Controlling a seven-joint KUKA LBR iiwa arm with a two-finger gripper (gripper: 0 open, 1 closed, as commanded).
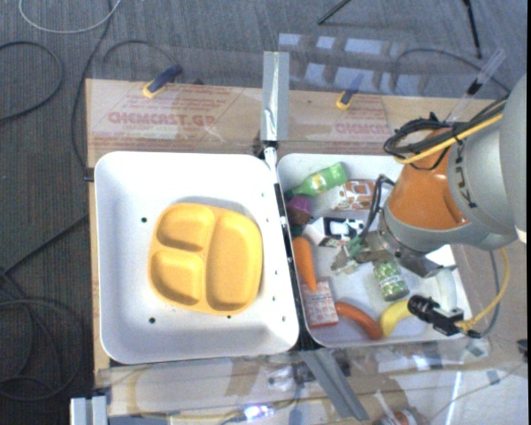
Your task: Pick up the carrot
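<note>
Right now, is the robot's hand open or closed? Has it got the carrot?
Hand: cannot be told. The carrot lies in the right bin.

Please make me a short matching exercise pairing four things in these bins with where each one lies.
Things:
1. yellow tray
2. carrot
3. green bottle
4. banana

Places:
A. near front of right bin
B. far end of right bin
C. middle of left bin
D. along right bin's left wall

Pairs: 1-C, 2-D, 3-B, 4-A

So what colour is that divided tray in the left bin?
Yellow; the tray shows plainly in the camera view.
</note>
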